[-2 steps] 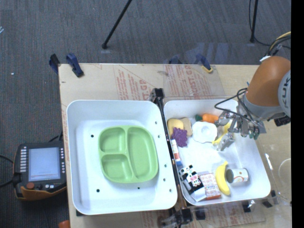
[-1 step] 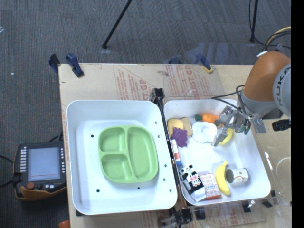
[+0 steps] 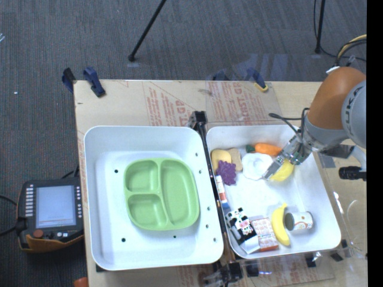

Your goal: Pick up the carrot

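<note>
The carrot (image 3: pixel 267 149), orange with a green tip pointing left, lies in the back part of the right bin (image 3: pixel 317 190). Just in front of it sits a white lump (image 3: pixel 254 165). My gripper (image 3: pixel 280 167) reaches down from the right, its tip low over a yellow piece (image 3: pixel 285 173) a short way right of and in front of the carrot. The gripper's body hides part of that yellow piece, and the carrot lies free beside it.
The right bin also holds a pale yellow fruit (image 3: pixel 221 158), purple grapes (image 3: pixel 226 172), a marker (image 3: pixel 222 194), a cow-print toy (image 3: pixel 239 225), a red packet (image 3: pixel 264 232), a banana (image 3: pixel 280 224) and a small can (image 3: pixel 299 221). A green divided plate (image 3: pixel 161 194) lies in the left bin (image 3: pixel 102 160).
</note>
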Robot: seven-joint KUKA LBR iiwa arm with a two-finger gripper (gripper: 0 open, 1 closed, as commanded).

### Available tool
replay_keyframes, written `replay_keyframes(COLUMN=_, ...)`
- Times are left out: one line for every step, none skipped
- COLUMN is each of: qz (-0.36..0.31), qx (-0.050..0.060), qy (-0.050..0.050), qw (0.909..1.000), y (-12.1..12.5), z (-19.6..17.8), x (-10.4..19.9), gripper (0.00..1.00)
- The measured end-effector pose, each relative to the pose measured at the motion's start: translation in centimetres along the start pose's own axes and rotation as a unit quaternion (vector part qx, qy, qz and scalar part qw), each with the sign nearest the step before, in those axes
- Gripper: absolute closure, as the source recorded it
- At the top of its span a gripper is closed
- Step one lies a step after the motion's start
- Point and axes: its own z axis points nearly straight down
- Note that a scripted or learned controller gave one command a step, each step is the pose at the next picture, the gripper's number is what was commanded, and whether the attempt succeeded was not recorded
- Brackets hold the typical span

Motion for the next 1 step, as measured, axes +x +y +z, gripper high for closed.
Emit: replay_keyframes(qz=-0.005, qx=-0.002, qy=-0.005, qw=1.0, y=0.42, z=-1.25, x=-0.1, gripper=1.0)
